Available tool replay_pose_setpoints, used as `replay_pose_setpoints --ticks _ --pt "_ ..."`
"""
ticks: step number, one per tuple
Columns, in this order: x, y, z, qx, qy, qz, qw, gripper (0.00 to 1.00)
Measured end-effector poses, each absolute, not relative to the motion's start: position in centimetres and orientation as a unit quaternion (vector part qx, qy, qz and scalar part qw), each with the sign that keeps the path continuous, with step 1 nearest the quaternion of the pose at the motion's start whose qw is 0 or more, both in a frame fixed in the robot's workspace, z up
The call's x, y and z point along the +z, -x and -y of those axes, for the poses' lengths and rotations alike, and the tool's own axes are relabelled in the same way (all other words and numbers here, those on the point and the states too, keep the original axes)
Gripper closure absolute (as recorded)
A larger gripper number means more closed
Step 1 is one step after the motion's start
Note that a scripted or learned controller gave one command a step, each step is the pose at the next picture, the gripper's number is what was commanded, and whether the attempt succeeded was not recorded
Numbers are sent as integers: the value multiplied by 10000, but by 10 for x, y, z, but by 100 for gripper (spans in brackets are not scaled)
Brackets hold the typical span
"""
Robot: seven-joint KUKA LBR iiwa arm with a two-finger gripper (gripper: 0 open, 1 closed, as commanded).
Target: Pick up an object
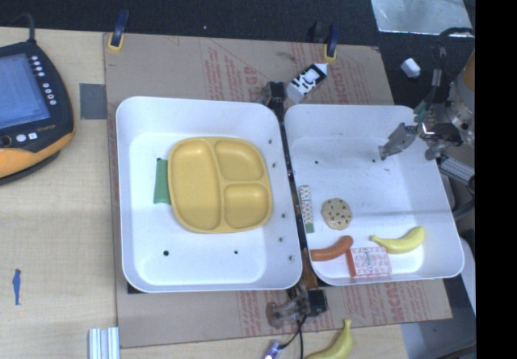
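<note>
We can read nothing: the red print on the cardboard sheet and the small red packet is too blurred.

Both bins were plain white. The divided tray was mustard yellow, with a green strip poking out beside it. Right bin had a tan cookie with dark specks, an orange-red hot dog, a yellow banana — plus a red-and-white packet.
</note>
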State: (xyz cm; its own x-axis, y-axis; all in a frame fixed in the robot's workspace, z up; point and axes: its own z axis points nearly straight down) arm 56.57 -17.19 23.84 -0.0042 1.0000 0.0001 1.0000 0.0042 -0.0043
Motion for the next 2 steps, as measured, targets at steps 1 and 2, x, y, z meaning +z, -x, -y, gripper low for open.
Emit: replay_pose_setpoints --ticks 1,2 --pt "181 -514 118 20 7047 7095 18 0" --pt "132 -529 100 23 7047 7095 22 0"
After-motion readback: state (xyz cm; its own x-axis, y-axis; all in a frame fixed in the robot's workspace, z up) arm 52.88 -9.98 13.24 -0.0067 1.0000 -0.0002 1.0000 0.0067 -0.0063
